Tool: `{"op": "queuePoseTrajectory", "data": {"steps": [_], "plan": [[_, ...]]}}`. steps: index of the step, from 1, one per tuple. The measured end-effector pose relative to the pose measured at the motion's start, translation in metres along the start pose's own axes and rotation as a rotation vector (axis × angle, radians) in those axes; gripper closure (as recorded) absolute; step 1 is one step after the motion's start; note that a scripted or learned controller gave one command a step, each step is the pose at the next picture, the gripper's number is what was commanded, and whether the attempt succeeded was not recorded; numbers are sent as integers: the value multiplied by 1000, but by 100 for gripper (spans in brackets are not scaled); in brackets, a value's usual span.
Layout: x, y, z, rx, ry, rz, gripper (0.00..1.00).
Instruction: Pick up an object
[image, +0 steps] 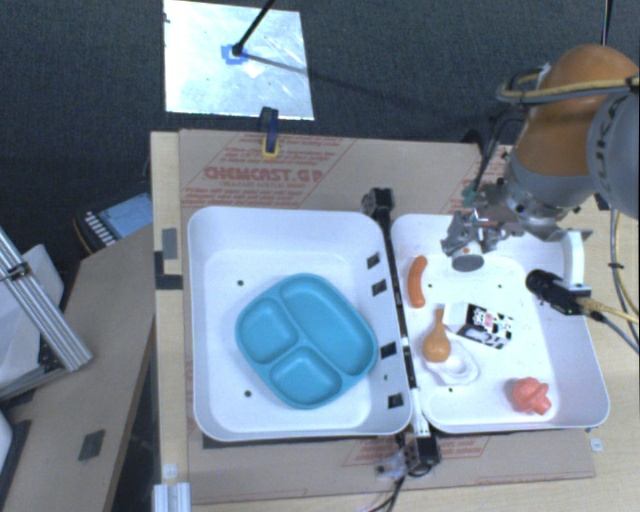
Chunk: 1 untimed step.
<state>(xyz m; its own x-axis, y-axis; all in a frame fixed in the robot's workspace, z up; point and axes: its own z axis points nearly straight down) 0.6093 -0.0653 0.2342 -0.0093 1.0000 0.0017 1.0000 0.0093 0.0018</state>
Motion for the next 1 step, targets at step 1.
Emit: {"op": "queuePoseTrajectory", "data": {"steps": [1], "plan": [[50, -12, 10, 2, 0, 0, 100]]}}
